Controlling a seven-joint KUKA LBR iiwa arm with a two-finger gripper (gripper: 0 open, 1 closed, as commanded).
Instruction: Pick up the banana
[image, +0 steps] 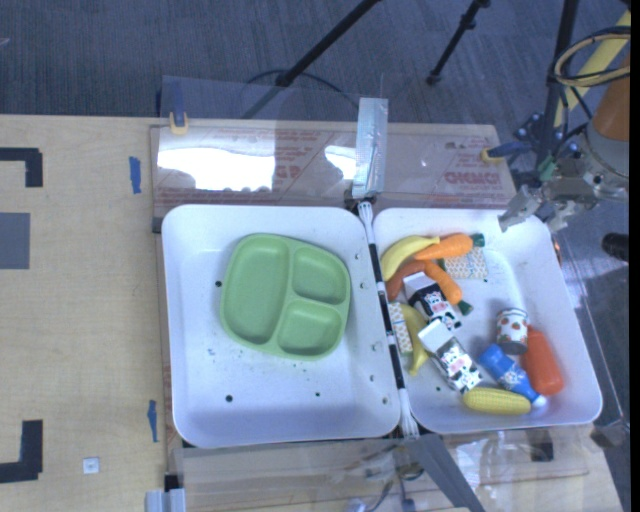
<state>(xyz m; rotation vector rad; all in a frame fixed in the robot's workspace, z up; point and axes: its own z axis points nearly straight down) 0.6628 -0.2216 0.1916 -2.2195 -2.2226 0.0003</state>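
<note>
While the gripper (528, 208) hangs over the right bin's (578, 400) 1 o'clock corner, whether its jaws are parted I cannot tell. The banana (398, 254) lies at that bin's 10 o'clock, touching an orange carrot (447, 247) on its 3 o'clock side. Judging from here, coming straight down on the banana's bare yellow curve, clear of the carrot and wall, looks wisest.

A pale green tray (285, 297) lies in a white bin (190, 400); in the other white bin (570, 400), a yellow banana (402, 254), two orange carrots (446, 247), a yellow corn cob (497, 401), a blue bottle (503, 366) and a black-spotted white cow (458, 368).
</note>
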